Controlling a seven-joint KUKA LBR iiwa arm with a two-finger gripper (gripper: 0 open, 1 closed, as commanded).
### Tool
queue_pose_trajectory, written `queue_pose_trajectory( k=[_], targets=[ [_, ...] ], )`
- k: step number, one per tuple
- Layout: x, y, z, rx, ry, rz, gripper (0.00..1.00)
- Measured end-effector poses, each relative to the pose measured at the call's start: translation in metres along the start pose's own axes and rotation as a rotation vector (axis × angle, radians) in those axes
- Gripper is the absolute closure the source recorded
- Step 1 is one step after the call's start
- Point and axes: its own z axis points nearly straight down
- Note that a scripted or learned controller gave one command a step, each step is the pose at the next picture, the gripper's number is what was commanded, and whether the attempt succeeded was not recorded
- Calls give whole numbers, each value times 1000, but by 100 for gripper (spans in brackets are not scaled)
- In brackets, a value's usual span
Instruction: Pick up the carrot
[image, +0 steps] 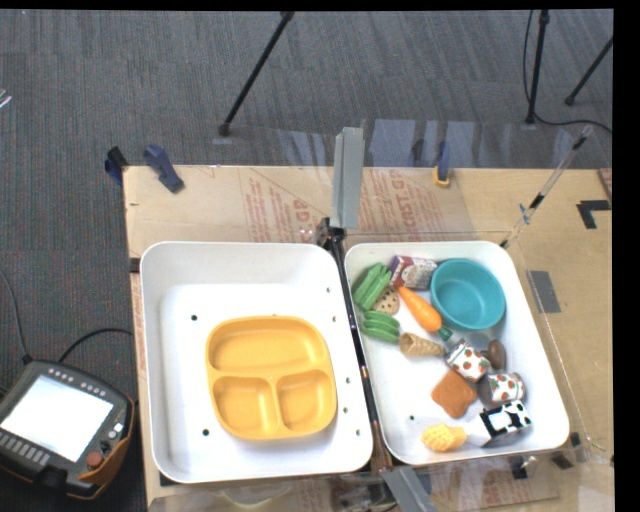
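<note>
1. The carrot (422, 310) is seen lying aslant in the right bin (535, 330), touching the teal bowl (468, 295), just beside the green pods (372, 287).
2. The gripper's state cannot be told.
3. A grasp across the orange body, clear of the bowl's rim, is judged best.

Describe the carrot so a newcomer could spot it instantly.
Look in the right-hand white bin, toward its upper middle. Just left of the teal bowl lies the carrot, slanted. It is the only smooth orange tapered piece, with green pea pods on its other side.
</note>
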Motion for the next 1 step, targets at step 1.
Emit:
queue_pose_trajectory(
  k=[1],
  targets=[
    [-15,20,61,-11,19,-424,100]
  ],
)
